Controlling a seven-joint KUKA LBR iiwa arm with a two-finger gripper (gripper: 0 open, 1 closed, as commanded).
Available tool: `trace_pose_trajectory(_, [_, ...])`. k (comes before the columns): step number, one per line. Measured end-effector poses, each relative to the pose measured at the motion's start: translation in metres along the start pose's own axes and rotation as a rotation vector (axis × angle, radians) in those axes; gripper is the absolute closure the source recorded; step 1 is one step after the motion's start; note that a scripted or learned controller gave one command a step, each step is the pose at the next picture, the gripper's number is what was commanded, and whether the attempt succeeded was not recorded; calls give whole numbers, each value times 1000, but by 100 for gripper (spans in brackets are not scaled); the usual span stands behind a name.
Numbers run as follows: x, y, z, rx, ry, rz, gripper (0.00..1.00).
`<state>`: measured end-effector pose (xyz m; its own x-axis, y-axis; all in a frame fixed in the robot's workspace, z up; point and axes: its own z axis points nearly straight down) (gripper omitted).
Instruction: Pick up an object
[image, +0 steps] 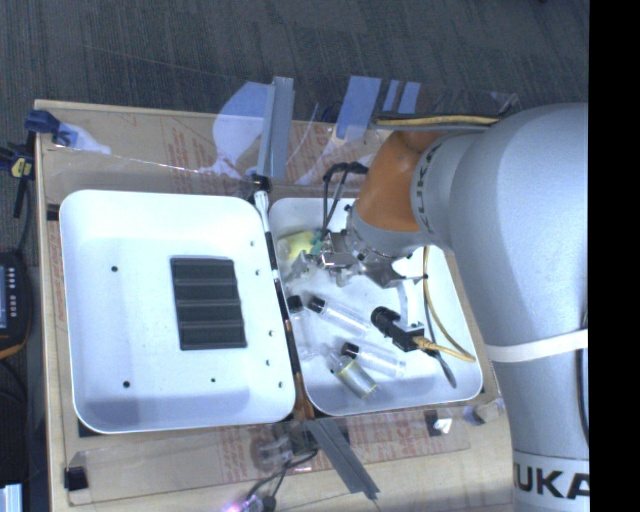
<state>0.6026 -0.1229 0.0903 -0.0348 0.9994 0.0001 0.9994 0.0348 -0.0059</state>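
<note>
My gripper (322, 256) reaches down into the upper left part of the right bin (462, 372), right beside a yellow-green object (296, 244) near the bin's left wall. Below it lie a clear tube with a black cap (338, 314), a small black piece (295, 302) and a short metallic cylinder with a black top (352, 373). Nothing can be seen held in the gripper; its tip is buried among the clutter. A black ribbed rectangular block (208, 302) lies flat in the middle of the left bin (90, 230).
The grey arm with its orange band (392, 190) covers the right bin's upper right side. The divider between the bins (280, 310) runs just left of the gripper. Blue and clear sheets (270, 115) stand behind the bins.
</note>
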Motion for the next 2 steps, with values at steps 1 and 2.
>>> trace_pose_trajectory(1, [-61, 41, -2, -5, 0, -8, 0])
trace_pose_trajectory(2, [-24, 54, -3, -5, 0, -23, 0])
